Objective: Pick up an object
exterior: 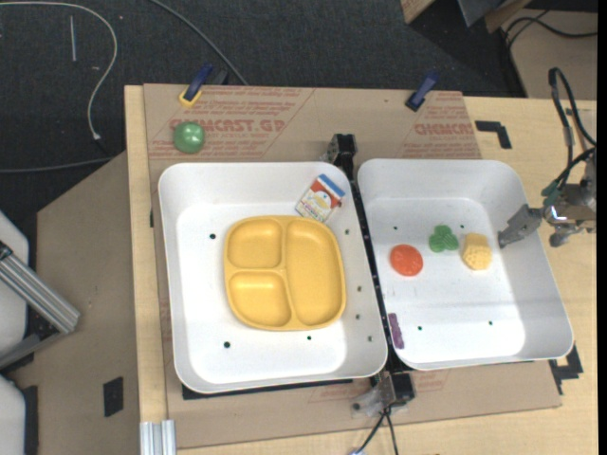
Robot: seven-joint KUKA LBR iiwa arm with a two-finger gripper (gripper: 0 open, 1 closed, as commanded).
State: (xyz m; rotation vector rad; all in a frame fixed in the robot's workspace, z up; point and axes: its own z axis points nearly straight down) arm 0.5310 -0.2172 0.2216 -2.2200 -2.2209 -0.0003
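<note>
Camera view: nothing is lifted yet. The pincer [541,224] hovers at the outer edge of the right bin [536,292], holding nothing, its fingers spread apart. Just beside it, further into that bin, lies the yellow block [476,251], the likeliest pick; its long axis looks near upright in the frame, hard to judge. Beyond it sit a green piece [442,239] and an orange disc [407,260].
</note>
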